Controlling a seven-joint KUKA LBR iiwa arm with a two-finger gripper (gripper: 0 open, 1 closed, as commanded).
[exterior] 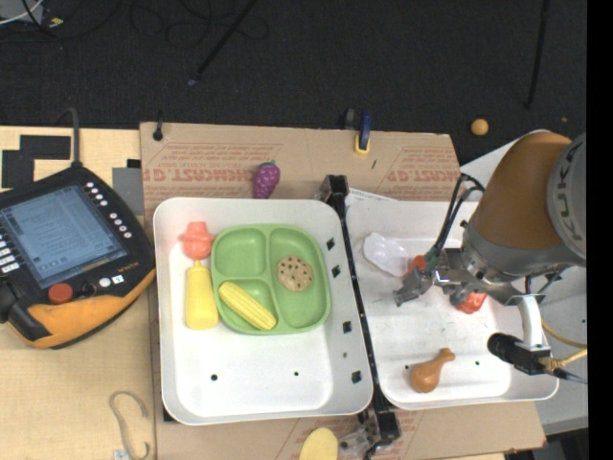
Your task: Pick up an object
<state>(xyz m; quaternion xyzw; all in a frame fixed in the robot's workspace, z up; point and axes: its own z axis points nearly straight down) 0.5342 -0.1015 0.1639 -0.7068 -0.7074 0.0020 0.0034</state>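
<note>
One fixed camera looks down on me from above at a slant, far enough back to take in both bins: the left bin and the right bin, side by side on the tabletop. My arm enters from its right.

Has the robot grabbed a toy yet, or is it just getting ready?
Done: the arm has reached over the right bin and its gripper sits low, near the clear toy and a red piece. In hand: nothing that I can see between the fingers. Left: closing on a toy and lifting it. The chicken drumstick lies on the bin floor.
</note>
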